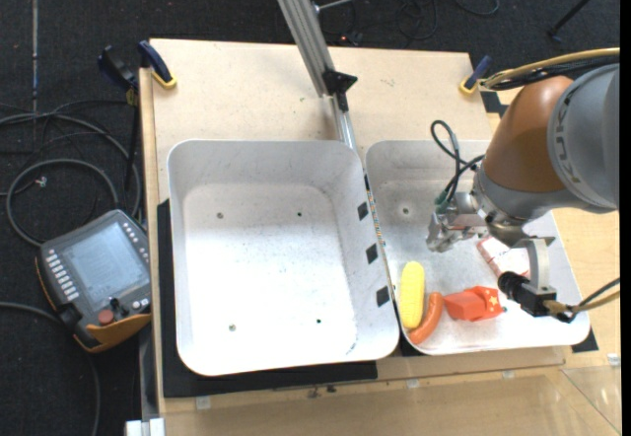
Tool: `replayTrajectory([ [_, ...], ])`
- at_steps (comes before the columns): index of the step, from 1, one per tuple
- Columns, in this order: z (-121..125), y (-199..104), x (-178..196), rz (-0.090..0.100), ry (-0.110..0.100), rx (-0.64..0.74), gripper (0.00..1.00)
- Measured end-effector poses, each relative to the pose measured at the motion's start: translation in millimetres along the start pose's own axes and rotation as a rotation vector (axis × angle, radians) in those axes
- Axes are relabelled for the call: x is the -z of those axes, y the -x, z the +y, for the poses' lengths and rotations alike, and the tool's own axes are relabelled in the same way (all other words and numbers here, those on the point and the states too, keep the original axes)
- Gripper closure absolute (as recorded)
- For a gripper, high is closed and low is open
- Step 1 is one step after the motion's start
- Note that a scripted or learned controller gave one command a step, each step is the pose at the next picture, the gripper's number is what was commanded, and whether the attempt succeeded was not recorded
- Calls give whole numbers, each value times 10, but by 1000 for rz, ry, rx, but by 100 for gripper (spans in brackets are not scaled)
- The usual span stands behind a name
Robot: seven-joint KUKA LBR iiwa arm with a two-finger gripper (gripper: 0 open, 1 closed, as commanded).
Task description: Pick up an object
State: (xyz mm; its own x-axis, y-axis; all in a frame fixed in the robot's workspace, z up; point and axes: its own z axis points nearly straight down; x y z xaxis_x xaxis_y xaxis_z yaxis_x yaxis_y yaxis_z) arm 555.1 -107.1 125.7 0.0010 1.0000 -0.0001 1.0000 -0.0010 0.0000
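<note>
We should bring the gripper [444, 230] straight down over one piece and centre it before closing; we cannot tell how its jaws stand. The right bin [394, 173] holds a corn cob [412, 293], a carrot [428, 319] and an orange block [471, 304] near its front edge, close below the gripper.
</note>
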Motion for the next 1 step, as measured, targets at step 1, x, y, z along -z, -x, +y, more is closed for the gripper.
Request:
replayTrajectory([
  [1,-24,-92,493,-1,5,4,100],
])
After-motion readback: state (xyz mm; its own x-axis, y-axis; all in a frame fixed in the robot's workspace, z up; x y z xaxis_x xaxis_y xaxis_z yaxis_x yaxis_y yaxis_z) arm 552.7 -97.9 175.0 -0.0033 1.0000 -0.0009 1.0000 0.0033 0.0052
